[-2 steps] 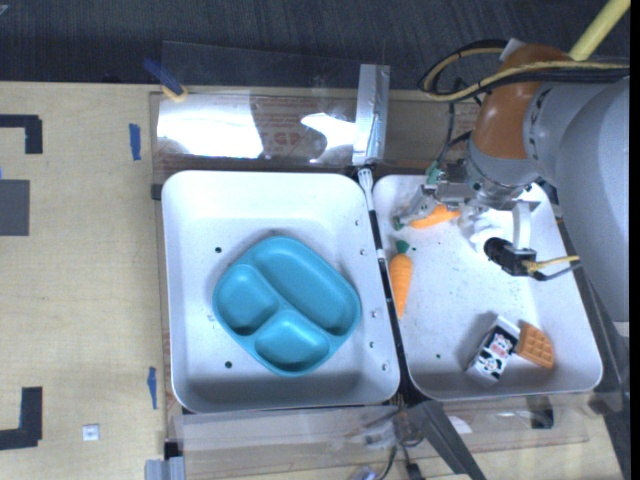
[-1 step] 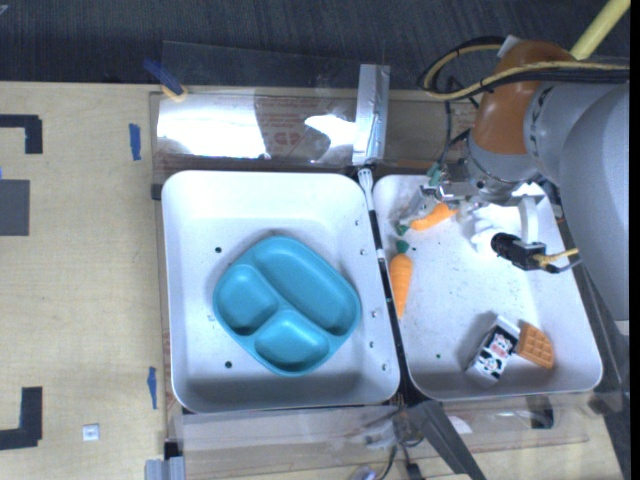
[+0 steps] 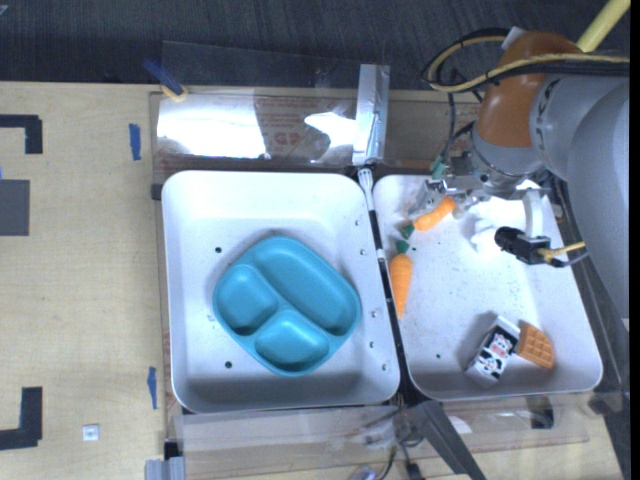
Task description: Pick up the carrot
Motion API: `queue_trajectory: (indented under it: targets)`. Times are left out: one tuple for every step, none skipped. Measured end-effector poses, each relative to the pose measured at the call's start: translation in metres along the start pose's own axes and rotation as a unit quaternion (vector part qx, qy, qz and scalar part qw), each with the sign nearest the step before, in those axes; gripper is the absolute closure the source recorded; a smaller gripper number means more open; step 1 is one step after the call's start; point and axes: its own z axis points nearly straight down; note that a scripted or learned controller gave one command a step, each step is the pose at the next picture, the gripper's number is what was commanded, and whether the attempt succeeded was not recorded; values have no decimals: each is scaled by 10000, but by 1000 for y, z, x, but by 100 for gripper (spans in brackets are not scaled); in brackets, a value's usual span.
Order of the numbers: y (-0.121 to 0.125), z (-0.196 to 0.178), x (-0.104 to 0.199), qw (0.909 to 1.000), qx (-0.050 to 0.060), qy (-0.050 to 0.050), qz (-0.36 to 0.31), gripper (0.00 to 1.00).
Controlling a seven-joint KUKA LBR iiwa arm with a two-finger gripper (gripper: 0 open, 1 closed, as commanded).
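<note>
Two orange carrots lie in the right bin [image 3: 560,298]. One carrot [image 3: 400,280] with a green top rests lengthwise against the bin's left wall. A smaller carrot [image 3: 432,216] sits tilted near the bin's back left corner. My gripper [image 3: 447,190] hangs right over that smaller carrot, touching or almost touching its upper end. The grey arm with its orange band [image 3: 508,103] comes in from the upper right and hides the gripper's tips.
A blue divided plate [image 3: 286,302] lies in the left bin [image 3: 190,228]. At the right bin's front are a black-and-white carton [image 3: 492,354] and a waffle piece [image 3: 536,346]. A black and yellow part [image 3: 524,242] sticks out under the arm.
</note>
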Motion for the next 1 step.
queue_trajectory:
  targets:
    - [-16, -77, 91, 9799, 12, 18, 1994, 100]
